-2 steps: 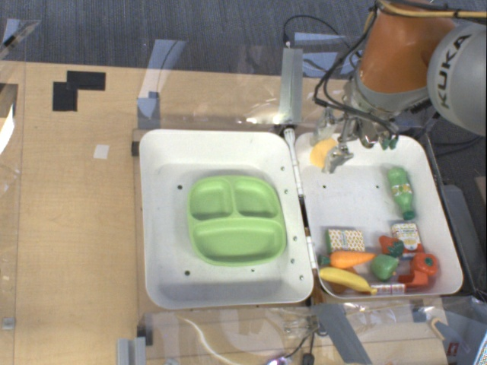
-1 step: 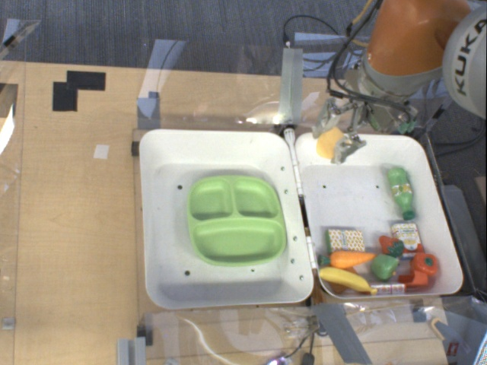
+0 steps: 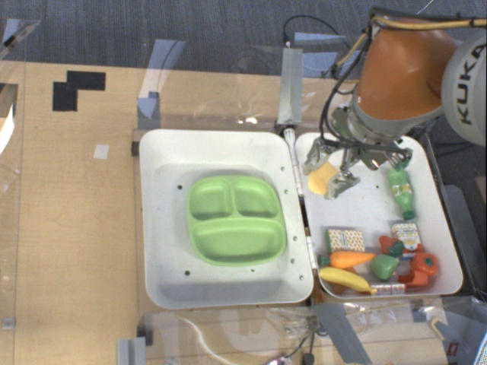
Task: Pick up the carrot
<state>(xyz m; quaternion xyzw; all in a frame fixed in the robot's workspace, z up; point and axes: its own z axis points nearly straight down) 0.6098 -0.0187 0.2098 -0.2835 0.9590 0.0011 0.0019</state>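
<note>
While the carrot [image 3: 352, 260] is lying untouched, we are hovering our gripper [image 3: 330, 175] spread open, grasping nothing.

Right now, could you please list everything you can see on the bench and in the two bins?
divided plate: 1, green, left bin
carrot: 1, orange, right bin, near edge
banana: 1, yellow, below the carrot
bottle: 1, green, right side
small box: 1, patterned, above the carrot
yellow piece: 1, under the gripper
other toy foods: several, red and green, near corner
gripper: 1, grey, above the yellow piece
</note>
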